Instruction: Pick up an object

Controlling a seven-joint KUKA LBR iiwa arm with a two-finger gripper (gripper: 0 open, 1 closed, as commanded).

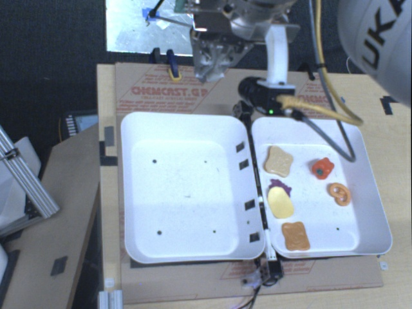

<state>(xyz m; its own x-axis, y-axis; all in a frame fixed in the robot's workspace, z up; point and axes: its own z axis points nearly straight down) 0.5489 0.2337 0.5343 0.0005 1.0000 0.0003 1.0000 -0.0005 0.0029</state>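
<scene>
Above the far edge of the bench (161, 89), beyond both bins, you see the tool (209, 66) high up; I cannot tell its state from here, and nothing visible hangs from it. All the objects lie in the right bin (370, 192): a pale bread slice (279, 161), a red pepper (323, 168), a pretzel (339, 194), a yellow piece (280, 203) with something purple beside it, and a brown toast (296, 235). The left bin (129, 192) holds none. So I judge that the pick is not yet begun: you must choose, descend, grasp, lift.
</scene>
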